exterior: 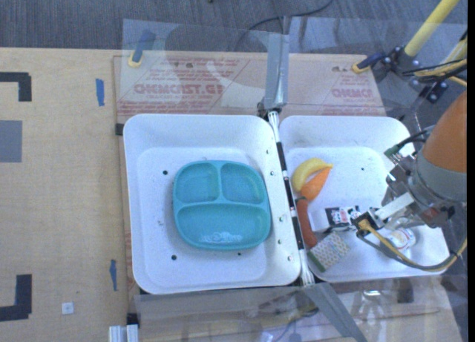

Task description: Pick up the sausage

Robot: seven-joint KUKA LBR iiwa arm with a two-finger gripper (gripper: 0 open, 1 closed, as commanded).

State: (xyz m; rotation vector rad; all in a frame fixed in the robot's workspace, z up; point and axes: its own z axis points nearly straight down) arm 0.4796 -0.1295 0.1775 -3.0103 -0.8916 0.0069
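Since the sausage (304,223) lies lengthwise along the left wall of the right bin (356,129), just below a banana (308,170) & an orange piece (319,183), the gripper (401,222) (claw state: can't tell), now over the bin's right side, should prob. shift left, descend at mid-length, avoiding wall & speckled block (330,250).

Two bins side by side. Divided plate (220,205) sits mid left bin (148,148). Right bin (349,151): banana (308,168) by left wall, sausage (304,218) just in front, packet (330,251) in front-left corner.
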